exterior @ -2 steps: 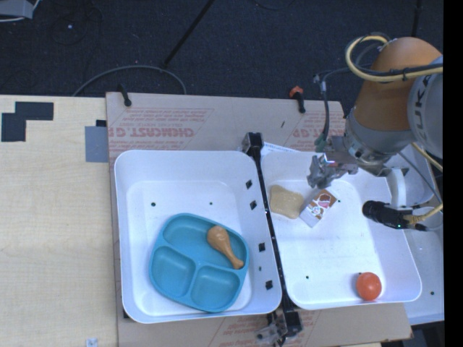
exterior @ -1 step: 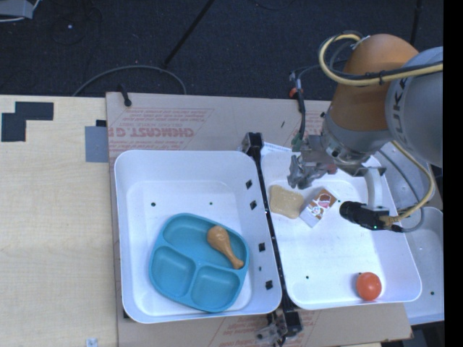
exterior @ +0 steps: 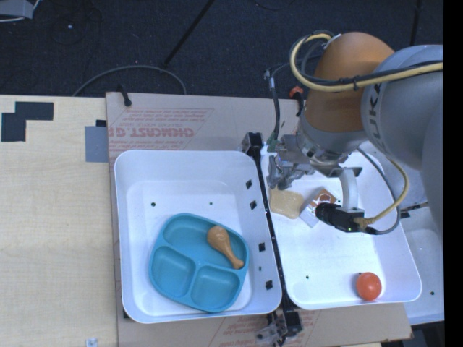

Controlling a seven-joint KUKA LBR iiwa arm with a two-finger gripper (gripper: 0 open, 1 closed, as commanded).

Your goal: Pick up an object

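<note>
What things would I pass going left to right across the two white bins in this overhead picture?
Blue divided tray → toy drumstick lying on it → pale yellow block → gripper above that block → small orange ball.

Even overhead light, moderately bright; both white bins (exterior: 137, 194) near blown out, floor above the bench dark. Soft shadow beneath the arm (exterior: 347, 85) on the right bin. Slightly soft focus overall, mild grain, no motion blur.
</note>
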